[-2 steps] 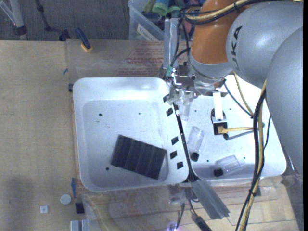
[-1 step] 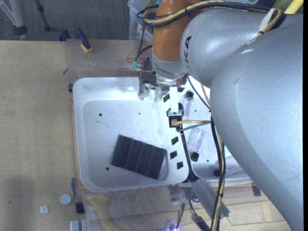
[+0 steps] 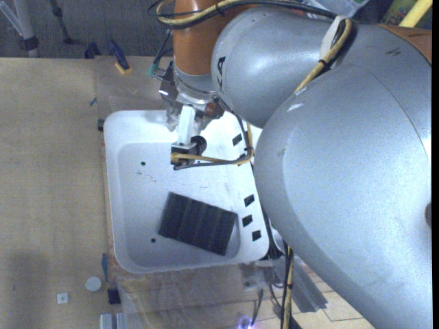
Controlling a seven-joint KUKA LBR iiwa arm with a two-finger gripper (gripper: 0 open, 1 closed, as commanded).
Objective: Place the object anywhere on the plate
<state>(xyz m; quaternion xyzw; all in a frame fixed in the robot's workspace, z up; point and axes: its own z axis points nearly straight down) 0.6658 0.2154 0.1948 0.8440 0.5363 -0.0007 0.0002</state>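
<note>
— Big and grey, what is that so close up?

— That is the robot arm [image 3: 343,184]. It covers most of the right side and is cut off at the edge. It hides the right part of the white bin [image 3: 127,139] and whatever lies behind it.

— Where does the arm end?

— Past the orange band [image 3: 195,26] at the top, it points down into the far end of the bin. The gripper [image 3: 184,139] hangs there, low over the white floor.

— Is the gripper open or closed?

— You cannot tell. It is small and blurry, and seen from above.

— Is it holding something?

— A thin tan strand [image 3: 212,160] runs just under it, off to the right. It could be a stick or a cable. It is too thin to say, and its right end slips behind the arm.

— And the dark thing?

— A dark ribbed slab [image 3: 197,223] lies flat on the bin floor, nearer the camera, turned a little. It is well apart from the gripper, with bare white floor between them.

— Anything else?

— A few small black marks [image 3: 248,201] sit on the bin's right rim, and a small round grey thing [image 3: 92,284] lies on the bench [image 3: 48,184]
</note>
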